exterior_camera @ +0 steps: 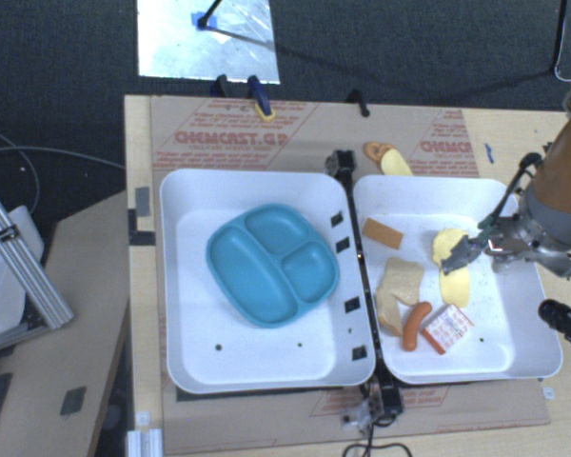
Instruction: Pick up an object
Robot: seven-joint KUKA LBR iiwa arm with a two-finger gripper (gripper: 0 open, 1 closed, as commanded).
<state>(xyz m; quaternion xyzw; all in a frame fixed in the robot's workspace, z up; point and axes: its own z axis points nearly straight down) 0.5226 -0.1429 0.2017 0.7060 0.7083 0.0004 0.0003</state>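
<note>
Two shallow white bins sit side by side on the bench. The left bin (181, 255) carries a blue divided plate (271, 265), lying about in its middle. The right bin (533, 346) holds the small things: a tan rectangular block (382, 233) near its left wall toward the far edge, a pale slice of bread (400, 284) just below that, a red sausage (416, 324) touching the bread's near corner, and a small red-and-white packet (448, 328) just beside the sausage toward the near edge. Two yellow pieces lie in the middle of this bin, one (446, 244) farther back, the other (456, 288) nearer.

The arm (563, 184) reaches in over the right bin's right wall. Its gripper (454, 261) hangs low between the two yellow pieces, dark fingertips right at their edges; I cannot tell whether it is spread or closed, or whether anything sits in it.

Outside the bins, on the cardboard at the far edge, a yellow-and-orange toy (388, 159) lies just behind the right bin's far left corner.
</note>
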